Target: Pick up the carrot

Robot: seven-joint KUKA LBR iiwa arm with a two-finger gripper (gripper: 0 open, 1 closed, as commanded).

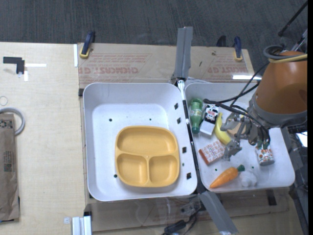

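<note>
Orange carrot (224, 176) with a small green leafy tip, tapered and lying slantwise, thick end toward the bin's front-left corner; lies in the right bin (286, 177) near its front wall, just below the small brick-red printed card (211, 153) and beside a pale whitish lump (249, 179) at its leafy end; touched by nothing.

Gripper (234, 148) hangs above the carrot, over the card's right edge and well apart from the carrot; metal fingers and cables tangled in one blur, so cannot tell whether open or closed; nothing seen clamped between them. Part of the yellow banana (221, 131) hidden under the wrist; small red-and-white bottle (265, 156) partly masked by the gripper body; arm's orange band (286, 84) cut off at the picture's edge.

Green bottle (195, 114) far behind the carrot, label unreadable; black-and-white printed box (211, 113) beside it, print too small. Left of the carrot, in the left bin (98, 131), a yellow divided plate (146, 156). Brown cardboard (117, 62) behind both bins, lettering upside down, reading "CHEMCAST GP".
</note>
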